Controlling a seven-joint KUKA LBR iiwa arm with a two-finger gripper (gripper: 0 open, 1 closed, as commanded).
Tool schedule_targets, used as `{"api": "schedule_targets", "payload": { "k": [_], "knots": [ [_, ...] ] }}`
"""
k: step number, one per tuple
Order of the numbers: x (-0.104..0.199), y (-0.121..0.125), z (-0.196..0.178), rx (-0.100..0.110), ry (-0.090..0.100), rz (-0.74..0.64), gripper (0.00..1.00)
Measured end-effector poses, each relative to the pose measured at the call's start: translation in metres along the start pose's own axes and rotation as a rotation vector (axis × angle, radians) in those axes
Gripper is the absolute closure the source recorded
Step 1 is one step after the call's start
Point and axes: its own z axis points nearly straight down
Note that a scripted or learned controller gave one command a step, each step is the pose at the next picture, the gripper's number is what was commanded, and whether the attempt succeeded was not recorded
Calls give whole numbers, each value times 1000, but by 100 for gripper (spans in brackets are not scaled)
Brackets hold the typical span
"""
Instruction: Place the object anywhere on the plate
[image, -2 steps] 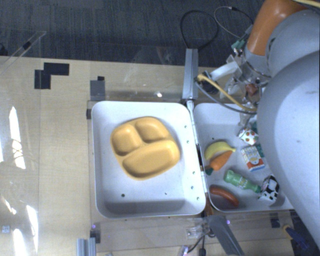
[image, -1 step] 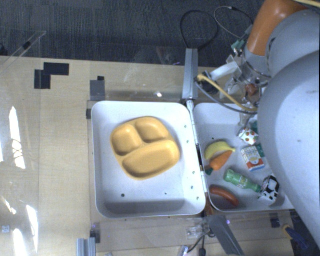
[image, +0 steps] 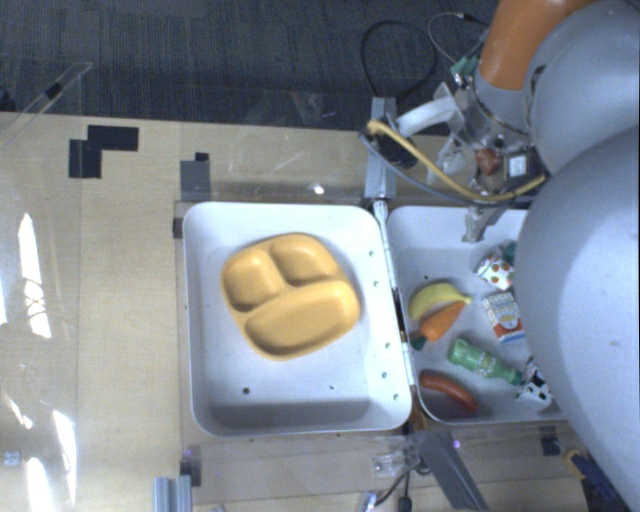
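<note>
Camera view: gripper (image: 473, 228) hangs above right bin (image: 432, 225); grasp state cannot be told. Banana (image: 438, 296), carrot (image: 441, 320) and bottle (image: 482, 361) crowd together; risk of mis-pick before yellow plate (image: 290, 293).

Setting: robotics laboratory bench. Evidence: pale wooden benchtop (image: 100, 330) with black tape markers (image: 100, 147); two white bins (image: 200, 330) bracketed side by side; toy food items (image: 470, 340) in the right bin; loose cabling (image: 420, 150) far right; dark carpet (image: 200, 45) beyond.
</note>
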Motion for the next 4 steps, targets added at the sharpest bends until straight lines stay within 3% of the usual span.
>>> {"api": "schedule_targets", "payload": {
  "k": [1,2,3,4],
  "knots": [
    [-40,-91,-32,1,-1,-107,0],
    [-34,-79,-71,0,1,20,0],
    [-34,-79,-70,-1,0,20,0],
    [-70,-117,-88,1,-1,-103,0]
  ]
}}
